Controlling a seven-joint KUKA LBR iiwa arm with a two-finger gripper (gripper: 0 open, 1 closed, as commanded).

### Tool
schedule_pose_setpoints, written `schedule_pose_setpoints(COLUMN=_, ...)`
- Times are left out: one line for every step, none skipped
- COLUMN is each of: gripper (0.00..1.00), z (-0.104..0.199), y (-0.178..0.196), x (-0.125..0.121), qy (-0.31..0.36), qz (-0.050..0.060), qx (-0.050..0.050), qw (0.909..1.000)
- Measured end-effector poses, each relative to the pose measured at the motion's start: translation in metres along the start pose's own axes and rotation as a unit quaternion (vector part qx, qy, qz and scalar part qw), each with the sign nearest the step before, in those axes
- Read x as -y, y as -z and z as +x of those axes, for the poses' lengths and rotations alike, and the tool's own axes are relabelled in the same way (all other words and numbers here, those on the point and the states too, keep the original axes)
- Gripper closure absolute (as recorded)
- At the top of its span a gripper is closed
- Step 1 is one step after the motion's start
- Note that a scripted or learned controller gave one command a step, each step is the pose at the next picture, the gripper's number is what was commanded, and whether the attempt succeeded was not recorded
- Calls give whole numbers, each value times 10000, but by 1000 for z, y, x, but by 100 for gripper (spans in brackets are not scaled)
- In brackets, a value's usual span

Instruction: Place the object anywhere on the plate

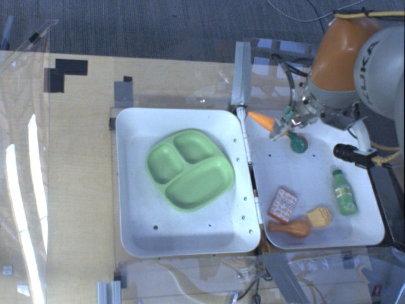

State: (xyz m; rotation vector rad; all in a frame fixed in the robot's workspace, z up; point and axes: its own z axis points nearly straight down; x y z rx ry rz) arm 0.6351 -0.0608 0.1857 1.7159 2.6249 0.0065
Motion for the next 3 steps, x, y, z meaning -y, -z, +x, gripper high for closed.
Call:
schedule_pose_setpoints(gripper=100, z=71, y=0, x=15, qy=611, qz=10, qx=-7, qw=9981)
schedule_pose_setpoints(gripper=100, z=137, y=-1, x=8, qy=740, qz=14, qx=-11, qw=9973)
schedule_pose_setpoints(gripper=0, z=136, y=-1, x=9, qy=735, qz=15, qx=-12, qw=9973)
